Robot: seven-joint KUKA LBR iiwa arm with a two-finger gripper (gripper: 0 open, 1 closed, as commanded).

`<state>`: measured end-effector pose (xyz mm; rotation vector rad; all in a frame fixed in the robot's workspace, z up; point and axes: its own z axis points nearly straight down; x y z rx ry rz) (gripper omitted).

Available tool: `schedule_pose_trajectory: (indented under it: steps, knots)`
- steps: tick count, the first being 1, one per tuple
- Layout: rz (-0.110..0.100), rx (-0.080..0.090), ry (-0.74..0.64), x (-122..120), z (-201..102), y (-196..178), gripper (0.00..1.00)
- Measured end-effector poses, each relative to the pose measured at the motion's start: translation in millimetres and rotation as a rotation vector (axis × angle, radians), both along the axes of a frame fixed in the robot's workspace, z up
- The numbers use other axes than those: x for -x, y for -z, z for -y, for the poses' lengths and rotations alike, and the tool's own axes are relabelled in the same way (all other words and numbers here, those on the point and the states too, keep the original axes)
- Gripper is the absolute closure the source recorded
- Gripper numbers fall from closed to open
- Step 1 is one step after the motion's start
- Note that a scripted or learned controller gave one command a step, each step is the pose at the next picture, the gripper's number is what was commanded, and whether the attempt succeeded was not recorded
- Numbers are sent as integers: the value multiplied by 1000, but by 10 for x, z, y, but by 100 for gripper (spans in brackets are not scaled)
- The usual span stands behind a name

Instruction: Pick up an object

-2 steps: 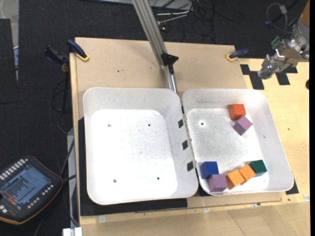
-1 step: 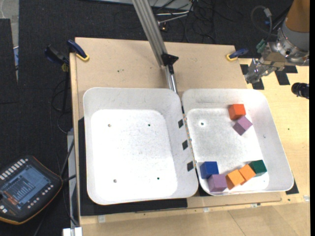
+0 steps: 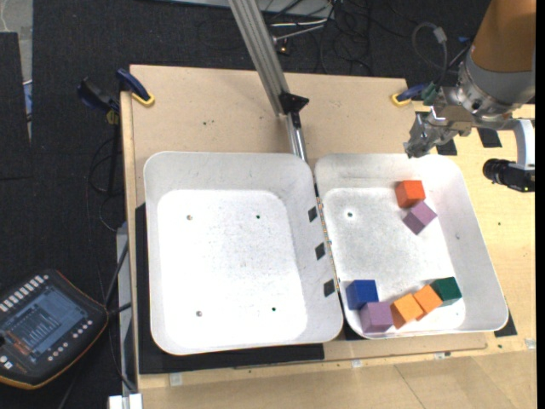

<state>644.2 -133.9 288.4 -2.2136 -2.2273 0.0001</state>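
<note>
The right bin (image 3: 477,228) holds several small cubes. An orange cube (image 3: 410,192) and a purple cube (image 3: 419,218) lie near its back right. Along its front edge sit a blue cube (image 3: 362,293), a purple cube (image 3: 376,316), an orange cube (image 3: 408,306) and a green cube (image 3: 445,290). My gripper (image 3: 423,145) hangs above the back right corner of this bin, up and to the right of the orange cube and apart from every cube. Nothing is seen between its fingers.
The left bin (image 3: 162,228) lies beside the right one on the tan bench. A slanted metal pole (image 3: 260,41) reaches down to the gap between the bins. Clamps (image 3: 136,88) grip the bench's back corners. A teach pendant (image 3: 43,322) lies at the lower left.
</note>
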Motion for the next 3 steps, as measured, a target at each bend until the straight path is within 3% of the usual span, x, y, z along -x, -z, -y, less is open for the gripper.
schedule_pose_trajectory:
  steps: [3]
  knots:
    - [-3,-1,-1,571,-1479,439,100]
